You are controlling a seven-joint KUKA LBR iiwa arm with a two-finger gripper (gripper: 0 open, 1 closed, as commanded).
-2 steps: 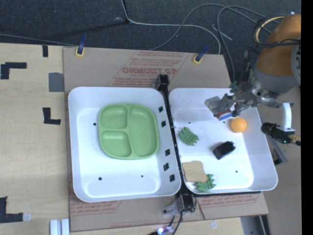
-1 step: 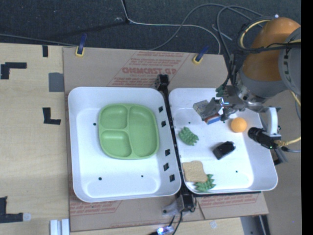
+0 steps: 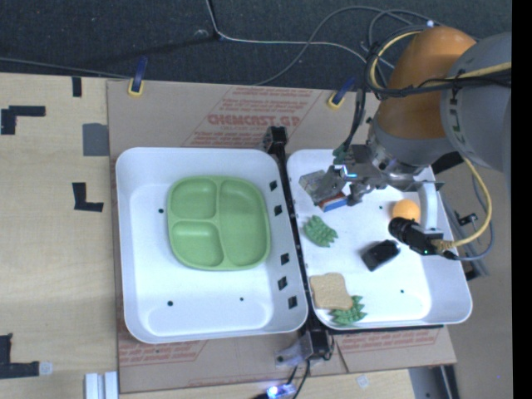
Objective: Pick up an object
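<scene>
You have the arm (image 3: 432, 90) reaching in from the right, its grey body and orange band hanging over the far part of the right bin (image 3: 449, 306). To its left sits the left bin (image 3: 133, 223), and in the middle of it lies a green divided plate (image 3: 219, 223), flat, with three compartments. Back in the right bin, the gripper (image 3: 337, 185) hangs low over the far-left corner, close to the wall between the bins; you cannot tell from this view how it is set, nor whether anything is in it, though a small blue and red piece (image 3: 331, 204) shows just under it. Near that, toward you, lies a green leafy toy (image 3: 320, 230) on the bin floor. A tan slice of bread (image 3: 330, 290) rests by the near-left corner, with a second green leafy piece (image 3: 349, 312) touching its near edge. A black block (image 3: 381, 254) lies mid-bin, tilted, and an orange ball (image 3: 405, 209) sits toward the right side.
</scene>
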